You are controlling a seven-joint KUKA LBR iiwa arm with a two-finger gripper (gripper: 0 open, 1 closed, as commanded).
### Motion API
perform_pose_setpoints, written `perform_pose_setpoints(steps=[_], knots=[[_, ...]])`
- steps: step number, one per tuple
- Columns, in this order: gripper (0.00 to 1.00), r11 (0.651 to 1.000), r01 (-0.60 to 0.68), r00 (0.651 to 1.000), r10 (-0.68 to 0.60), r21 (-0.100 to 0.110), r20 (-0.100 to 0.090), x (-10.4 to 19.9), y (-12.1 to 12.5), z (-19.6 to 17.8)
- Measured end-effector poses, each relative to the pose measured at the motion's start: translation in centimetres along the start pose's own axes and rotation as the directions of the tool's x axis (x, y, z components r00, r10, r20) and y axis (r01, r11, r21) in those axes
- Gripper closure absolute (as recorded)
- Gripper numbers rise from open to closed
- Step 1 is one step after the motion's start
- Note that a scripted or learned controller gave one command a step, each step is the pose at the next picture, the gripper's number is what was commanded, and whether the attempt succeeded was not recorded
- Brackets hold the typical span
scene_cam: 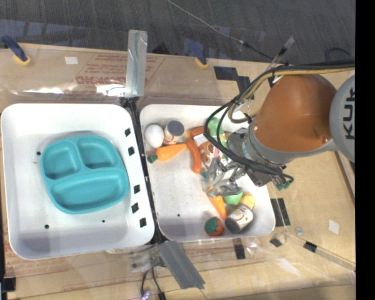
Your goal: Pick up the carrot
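Observation:
An orange carrot (170, 153) with a green stub at its left end lies in the right bin (175, 195), near the upper left, just below a white egg (154, 134). A second, smaller orange carrot-like piece (217, 205) lies lower in the bin. My gripper (222, 175) hangs low over the clutter in the middle right of that bin. It is to the right of the carrot and just above the smaller orange piece. The orange-banded wrist (294, 114) hides what lies behind it.
A long red-orange piece (194, 154) lies between the carrot and the gripper. A grey round item (174, 129), a green item (212, 130), a small bottle (240, 217) and a red-green fruit (214, 227) crowd the right bin. The left bin (19, 230) holds a teal divided plate (84, 172).

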State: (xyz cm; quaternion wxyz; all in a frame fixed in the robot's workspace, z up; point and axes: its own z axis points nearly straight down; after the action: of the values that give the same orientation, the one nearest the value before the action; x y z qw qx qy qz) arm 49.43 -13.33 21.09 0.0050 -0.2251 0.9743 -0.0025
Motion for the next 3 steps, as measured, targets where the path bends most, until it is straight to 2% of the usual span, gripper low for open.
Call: perform_pose_setpoints(steps=[1,2,3], knots=[[1.0,0.978,0.21,0.978,-0.21,-0.006,-0.003,-2.6,5.1,-2.1],[1.0,0.955,0.296,0.955,-0.296,-0.006,-0.003,-1.7,5.4,-6.6],[1.0,0.954,0.299,0.954,-0.299,-0.004,-0.002,-1.9,5.4,-7.6]])
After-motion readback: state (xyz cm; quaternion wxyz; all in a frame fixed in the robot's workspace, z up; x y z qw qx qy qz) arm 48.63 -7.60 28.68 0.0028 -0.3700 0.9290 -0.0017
